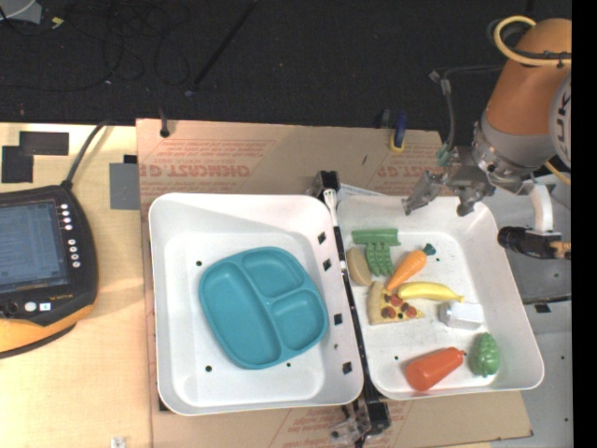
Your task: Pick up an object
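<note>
While poised over the right bin's far rim, hand open, gripping nothing | carrot, banana lie below | teal tray in left bin

We count two white bins side by side on the desk: the right bin, just below the gripper, and the left bin, well off to its left.

In the left bin we see one teal divided plate.

In the right bin, all below the gripper, we count seven toy foods and one other piece: one green block, one carrot, one banana, one pizza slice, one tan oval piece, one red pepper, one green leafy vegetable, and one small grey item.
</note>
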You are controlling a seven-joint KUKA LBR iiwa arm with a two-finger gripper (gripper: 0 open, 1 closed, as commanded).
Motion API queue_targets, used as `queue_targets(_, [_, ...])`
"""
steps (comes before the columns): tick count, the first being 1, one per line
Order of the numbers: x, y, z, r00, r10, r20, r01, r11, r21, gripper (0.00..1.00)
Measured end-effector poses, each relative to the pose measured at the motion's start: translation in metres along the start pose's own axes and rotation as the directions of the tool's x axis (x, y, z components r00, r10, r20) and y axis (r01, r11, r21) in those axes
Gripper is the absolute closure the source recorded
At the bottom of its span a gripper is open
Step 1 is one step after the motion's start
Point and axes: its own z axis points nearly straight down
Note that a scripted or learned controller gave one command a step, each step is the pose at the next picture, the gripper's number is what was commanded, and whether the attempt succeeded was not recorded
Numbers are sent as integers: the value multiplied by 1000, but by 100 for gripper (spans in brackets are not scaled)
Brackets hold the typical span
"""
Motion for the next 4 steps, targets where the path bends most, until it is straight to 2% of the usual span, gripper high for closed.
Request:
queue_targets(1, [-58, -12, 103, 1000, 4, -1, -4, 1000, 10, 0])
queue_targets(2, [-34, 5, 157, 1000, -2, -2, 2, 1000, 5, 0])
queue_targets(3, [-36, 6, 143, 1000, 0, -1, 0, 1000, 3, 100])
queue_targets(4, [-36, 6, 144, 1000, 0, -1, 0, 1000, 3, 0])
